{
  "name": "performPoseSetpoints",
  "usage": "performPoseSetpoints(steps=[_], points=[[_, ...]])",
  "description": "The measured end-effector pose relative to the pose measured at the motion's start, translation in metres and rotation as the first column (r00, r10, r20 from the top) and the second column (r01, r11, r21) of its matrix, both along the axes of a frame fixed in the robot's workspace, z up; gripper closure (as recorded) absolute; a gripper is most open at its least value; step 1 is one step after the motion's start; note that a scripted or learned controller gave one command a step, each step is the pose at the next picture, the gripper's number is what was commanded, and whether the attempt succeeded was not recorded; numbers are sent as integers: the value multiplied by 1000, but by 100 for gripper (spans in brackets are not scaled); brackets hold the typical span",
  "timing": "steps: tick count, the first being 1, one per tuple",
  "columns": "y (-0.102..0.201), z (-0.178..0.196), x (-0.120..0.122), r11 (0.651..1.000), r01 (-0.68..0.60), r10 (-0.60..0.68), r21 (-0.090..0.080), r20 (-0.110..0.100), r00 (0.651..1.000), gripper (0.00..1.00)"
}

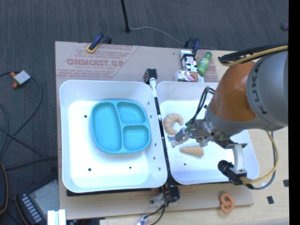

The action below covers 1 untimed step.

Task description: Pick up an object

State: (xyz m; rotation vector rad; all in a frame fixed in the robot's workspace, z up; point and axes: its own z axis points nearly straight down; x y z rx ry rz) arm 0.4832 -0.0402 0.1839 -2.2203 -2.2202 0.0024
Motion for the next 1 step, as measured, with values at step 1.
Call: performPoseSetpoints(steps=[1], points=[[-63,-93,42,1000,1,-1,-3,4,1000,0]])
